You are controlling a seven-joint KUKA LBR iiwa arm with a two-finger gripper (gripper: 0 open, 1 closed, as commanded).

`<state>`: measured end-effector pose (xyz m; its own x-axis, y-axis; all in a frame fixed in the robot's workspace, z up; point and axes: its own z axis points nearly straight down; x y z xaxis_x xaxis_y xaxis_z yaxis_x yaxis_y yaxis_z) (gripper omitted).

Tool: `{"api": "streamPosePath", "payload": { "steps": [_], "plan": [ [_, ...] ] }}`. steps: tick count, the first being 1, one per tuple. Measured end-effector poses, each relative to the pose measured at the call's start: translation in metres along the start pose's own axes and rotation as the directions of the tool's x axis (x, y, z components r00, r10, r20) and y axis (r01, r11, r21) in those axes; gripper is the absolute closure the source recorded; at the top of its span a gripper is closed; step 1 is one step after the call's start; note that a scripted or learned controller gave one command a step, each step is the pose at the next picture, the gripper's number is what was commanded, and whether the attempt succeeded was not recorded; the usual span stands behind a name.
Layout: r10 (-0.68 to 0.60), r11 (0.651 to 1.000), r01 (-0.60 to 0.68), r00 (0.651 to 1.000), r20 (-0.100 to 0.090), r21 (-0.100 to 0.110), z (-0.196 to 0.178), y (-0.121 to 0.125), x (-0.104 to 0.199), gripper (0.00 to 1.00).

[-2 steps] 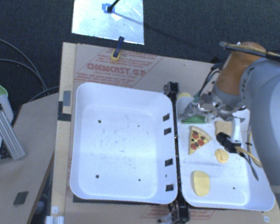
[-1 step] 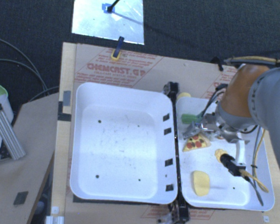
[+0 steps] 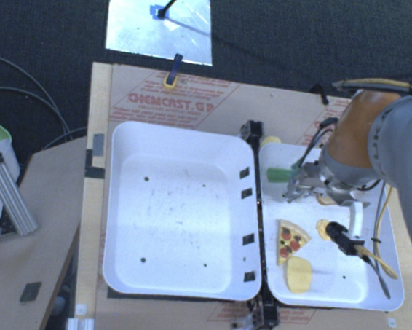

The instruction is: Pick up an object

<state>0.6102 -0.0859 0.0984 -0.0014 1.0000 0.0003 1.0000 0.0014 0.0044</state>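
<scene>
My gripper [image 3: 293, 190] hangs low over the back of the right bin [image 3: 375, 299], reaching in from the right. A green block [image 3: 277, 175] lies just left of it, close to the tips; whether they touch it I cannot tell. A toy pizza slice [image 3: 290, 241] lies nearer the front, with a pale yellow piece [image 3: 298, 274] below it. A small yellow object [image 3: 322, 227] sits to the right of the slice. The grey arm with its orange band [image 3: 359, 133] hides the bin's back right corner.
The left bin [image 3: 126, 189] stands beside the right one, and black clips [image 3: 248, 216] run along their shared rim. A pale yellow piece [image 3: 271, 141] rests at the back rim. A shiny metal plate [image 3: 161, 17] lies behind the bench.
</scene>
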Motion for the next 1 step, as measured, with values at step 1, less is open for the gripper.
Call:
{"api": "streamPosePath", "payload": {
  "steps": [1],
  "plan": [
    [-0.015,1.000,0.014,1.000,-0.004,-0.007,-0.0921,0.0076,0.1282,1.00]
  ]
}}
